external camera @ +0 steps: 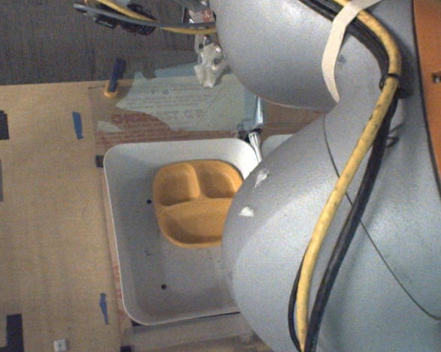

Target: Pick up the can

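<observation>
Camera view: most of the right side is taken up by the big grey arm, with a yellow cable running down it. A yellow tray with three hollows is seen in a white bin. The arm is seen just right of the tray, and the tray's right edge is covered by it.

Where the can lies cannot be told. It is most likely hidden under the arm, right of the tray, where a small corner of the second bin can just be made out. Two small dark specks are seen on the bin floor left of and below the tray, but they are too small to be named.

How far the pincer is open cannot be told, and it cannot be told if anything is held by it.

A can is likely to be light and hard, with smooth, round sides that can slip. If it is empty, it could be dented by a hard squeeze. It is best held across the middle of its round body, with one side of the pincer pressed on each side. If it is lying down, it may roll away when it is touched.

Above the tray, a clear sheet is seen lying on the brown desk. The words on the sheet are too blurred to be read.
</observation>
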You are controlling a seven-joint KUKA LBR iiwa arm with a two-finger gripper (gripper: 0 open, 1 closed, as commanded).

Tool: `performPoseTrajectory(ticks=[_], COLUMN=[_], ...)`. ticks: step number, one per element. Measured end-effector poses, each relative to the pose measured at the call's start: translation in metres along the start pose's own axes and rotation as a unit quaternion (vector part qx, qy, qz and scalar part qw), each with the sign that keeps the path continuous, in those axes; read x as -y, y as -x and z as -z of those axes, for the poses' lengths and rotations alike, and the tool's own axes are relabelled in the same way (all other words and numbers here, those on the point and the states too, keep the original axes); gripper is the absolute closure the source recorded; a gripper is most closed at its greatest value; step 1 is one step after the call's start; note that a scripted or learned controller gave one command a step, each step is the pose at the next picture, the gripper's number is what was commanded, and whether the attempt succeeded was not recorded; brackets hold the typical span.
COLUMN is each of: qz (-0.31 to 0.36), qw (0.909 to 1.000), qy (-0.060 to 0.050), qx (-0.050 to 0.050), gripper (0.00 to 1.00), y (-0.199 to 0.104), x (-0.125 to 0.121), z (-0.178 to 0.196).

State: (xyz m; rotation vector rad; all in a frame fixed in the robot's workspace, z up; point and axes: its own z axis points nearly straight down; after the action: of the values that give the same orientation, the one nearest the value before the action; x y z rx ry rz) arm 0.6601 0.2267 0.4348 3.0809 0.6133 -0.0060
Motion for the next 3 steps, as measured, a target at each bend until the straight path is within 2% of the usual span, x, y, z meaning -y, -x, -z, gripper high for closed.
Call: performPoseTrajectory(ticks=[1, 3], qz=[-0.098, -0.046], qw=[0.9952, 0.9989], qy=[0.000, 0.000], qx=[-0.003, 0.000], gripper=[1.00, 1.00], y=[0.0017, 0.0053], x=[-0.0048, -0.0028], z=[0.0002, 0.0001])
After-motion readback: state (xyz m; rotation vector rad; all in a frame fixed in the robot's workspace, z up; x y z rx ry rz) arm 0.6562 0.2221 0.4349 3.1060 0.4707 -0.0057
